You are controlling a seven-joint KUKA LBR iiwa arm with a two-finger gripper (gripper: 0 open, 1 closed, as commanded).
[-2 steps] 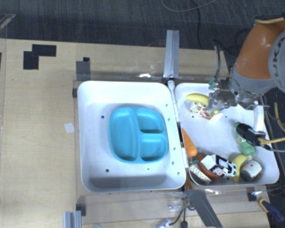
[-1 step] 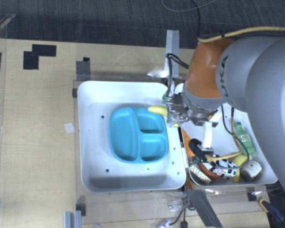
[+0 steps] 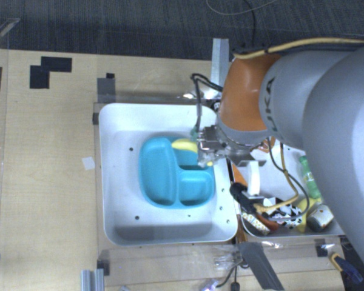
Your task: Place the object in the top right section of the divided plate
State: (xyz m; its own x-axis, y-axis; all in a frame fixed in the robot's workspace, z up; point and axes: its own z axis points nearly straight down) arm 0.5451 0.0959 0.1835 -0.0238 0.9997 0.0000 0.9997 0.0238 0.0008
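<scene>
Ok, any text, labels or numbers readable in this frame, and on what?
"KA": white letters running vertically on the arm's grey casing, beside the orange band; the start of the word is hidden.
Green bottle in the right bin: label too blurred to read.
Nothing else legible.

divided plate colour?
Light blue; the divided plate sits in the left bin, camera view.

The blue divided plastic plate (image 3: 170, 177) looks smooth with a soft sheen, and the shallow white plastic bin (image 3: 118, 180) beneath it is smooth and slightly glossy. The pale wooden desk (image 3: 42, 180) appears matt, while the grey arm casing (image 3: 327, 114) and its orange band (image 3: 246, 99) look like smooth, satin-finished plastic or painted metal.
</scene>
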